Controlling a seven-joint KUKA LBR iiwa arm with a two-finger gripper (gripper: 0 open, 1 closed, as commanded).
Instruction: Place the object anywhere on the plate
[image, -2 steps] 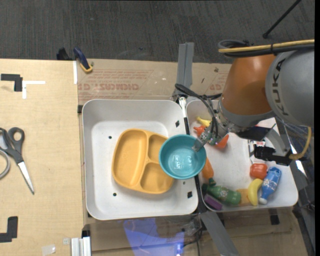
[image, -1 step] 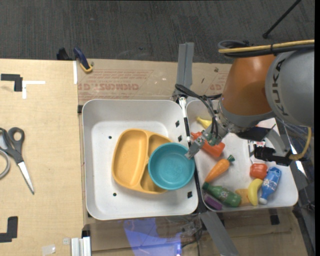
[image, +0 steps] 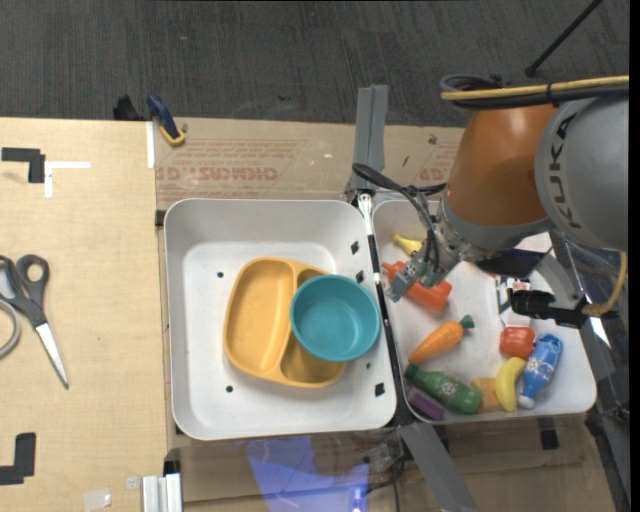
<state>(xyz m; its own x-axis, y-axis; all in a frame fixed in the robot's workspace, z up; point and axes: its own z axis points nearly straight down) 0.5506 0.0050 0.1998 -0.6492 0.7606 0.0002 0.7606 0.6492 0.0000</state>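
The end effector (image: 408, 278) is down in the right bin (image: 570, 400), right at the red-orange toy (image: 425, 291) by the divider. How it's set, or whether it grips anything, I can't tell. The yellow plate (image: 258, 315) waits in the left bin (image: 190, 300), with a teal bowl (image: 334, 317) sitting on its right half. Risk here: a weak grip drops the toy at the divider, or the release lands in the bowl. The carrot (image: 440, 340) is close too, an easy bump.

A teal bowl (image: 335, 317) sits on a yellow plate (image: 262, 320) in the left bin (image: 190, 330). The gripper (image: 405, 280) hangs over toy food in the right bin (image: 570, 400).
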